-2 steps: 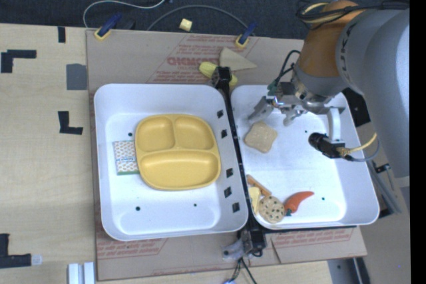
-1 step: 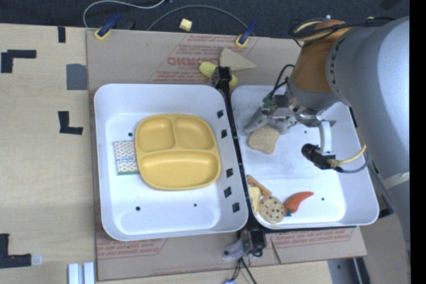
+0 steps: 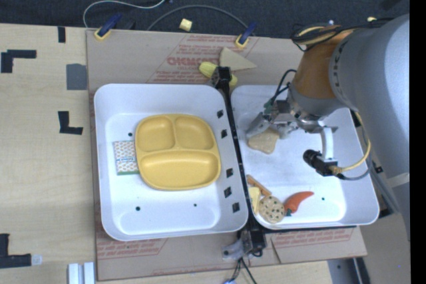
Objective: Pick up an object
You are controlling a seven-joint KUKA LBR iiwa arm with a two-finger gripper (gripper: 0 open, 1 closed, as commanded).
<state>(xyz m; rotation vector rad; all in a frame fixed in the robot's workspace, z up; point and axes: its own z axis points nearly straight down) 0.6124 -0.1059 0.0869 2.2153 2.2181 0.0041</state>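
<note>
Presently, contents by descending size.

Surface [image 3: 40, 163]: pale wood, carrying a cardboard sheet [image 3: 166, 60] under two shallow white bins set side by side.

Arm [image 3: 373, 76]: grey, orange band above the wrist, entering from 3 o'clock and bent down over the right bin.

Left bin [image 3: 110, 209]: holds a yellow divided tray [image 3: 178, 151] at its centre and a small patterned card [image 3: 124, 157] touching the tray's 9 o'clock edge.

Right bin [image 3: 353, 206]: holds the candidate items. At its 10 o'clock sits a tan bread-like piece [image 3: 263, 142]. At 6 to 7 o'clock lie a speckled cookie [image 3: 271, 209], a thin tan stick [image 3: 256, 184] just above it, and an orange-red pepper-shaped piece [image 3: 298, 200] beside the cookie.

Tool [image 3: 266, 124]: low over the bin's 10 o'clock corner, its tip at the upper edge of the bread-like piece and apparently touching it. Whether its fingers stand apart or together cannot be told from this slant, and nothing is seen held between them.

Handling estimate, bread-like piece: probably a light toy food, either stiff plastic or slightly yielding foam, flat and low-lying, liable to slide on the smooth bin floor. Best taken across its narrow width at mid-body, with the tool pressed well down so the fingers straddle the edges.
</note>
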